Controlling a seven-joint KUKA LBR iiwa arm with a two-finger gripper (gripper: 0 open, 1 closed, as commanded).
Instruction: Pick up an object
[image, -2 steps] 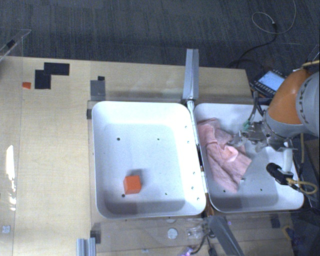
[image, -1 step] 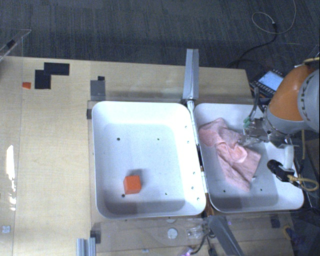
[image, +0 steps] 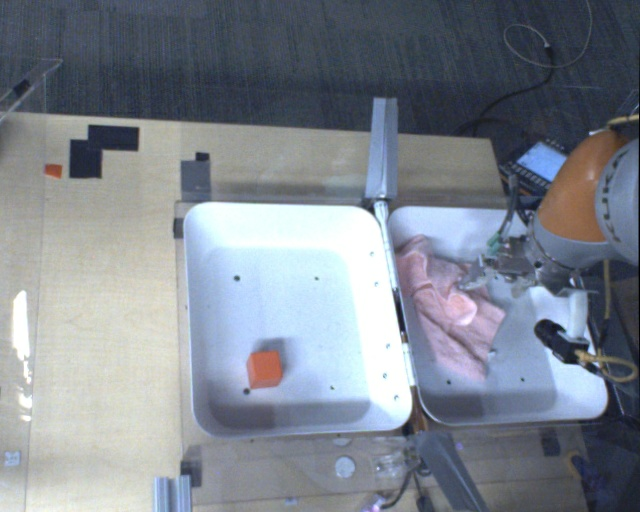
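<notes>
Over pink cloth hangs end effector.

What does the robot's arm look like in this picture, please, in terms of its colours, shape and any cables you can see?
The rounded grey arm carries a glossy orange band above the wrist. Its small metallic hand is built from thin silvery parts, with slim wires running up towards the wrist. A white fitting with a black tip and a yellowish cable sit beneath the arm.
</notes>
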